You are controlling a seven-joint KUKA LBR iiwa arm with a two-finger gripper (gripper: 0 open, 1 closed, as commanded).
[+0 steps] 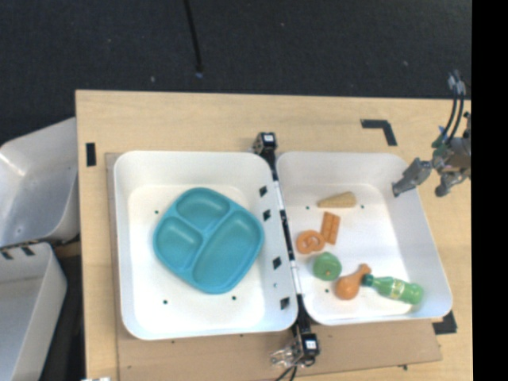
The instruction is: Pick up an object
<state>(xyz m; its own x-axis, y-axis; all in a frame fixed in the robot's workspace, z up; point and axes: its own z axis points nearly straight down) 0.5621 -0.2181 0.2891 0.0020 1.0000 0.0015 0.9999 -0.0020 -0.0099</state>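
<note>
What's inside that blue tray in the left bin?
The blue tray shows three bare compartments, nothing in them. The bin floor directly beneath the tray is covered, so unseen.

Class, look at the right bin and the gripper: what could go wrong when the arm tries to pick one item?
1. The orange donut, orange block, green ball, orange drumstick and green bottle lie crowded, so the fingers may knock neighbours.
2. The gripper sits at the right bin's rim and could clip it descending.
</note>
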